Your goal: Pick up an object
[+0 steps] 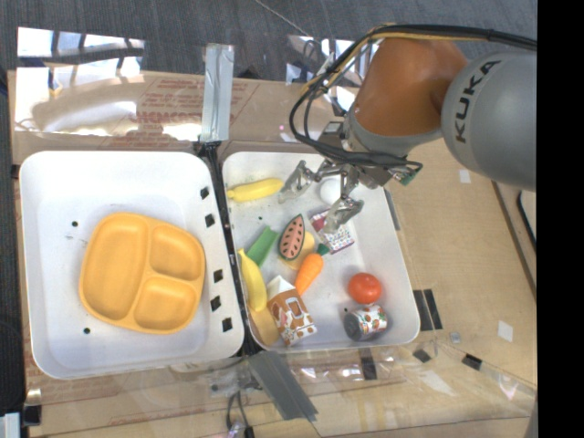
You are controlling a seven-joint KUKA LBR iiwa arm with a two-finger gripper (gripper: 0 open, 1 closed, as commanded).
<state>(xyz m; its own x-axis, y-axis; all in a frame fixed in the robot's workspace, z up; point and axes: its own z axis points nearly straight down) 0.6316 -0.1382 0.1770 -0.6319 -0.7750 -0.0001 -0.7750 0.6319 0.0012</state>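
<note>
Though any toy would do, the white egg (328, 191) sits nearest, in the far part of the right bin (401, 272), between the fingers of the gripper (321, 192), which stand spread with nothing clamped. Judging by looks, it is light, hard and smooth, likely to squirt out; squeezing across its middle seems best. Just beside it lie a small printed packet (336, 237), a watermelon slice (293, 236) and a banana (255, 190). Well apart, the left bin (46, 190) holds a yellow tray (141, 272).

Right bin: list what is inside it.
The right bin holds two bananas, a watermelon slice, a carrot, a tomato, a green piece, a small carton and a cup. The gripper covers part of the far end.
</note>
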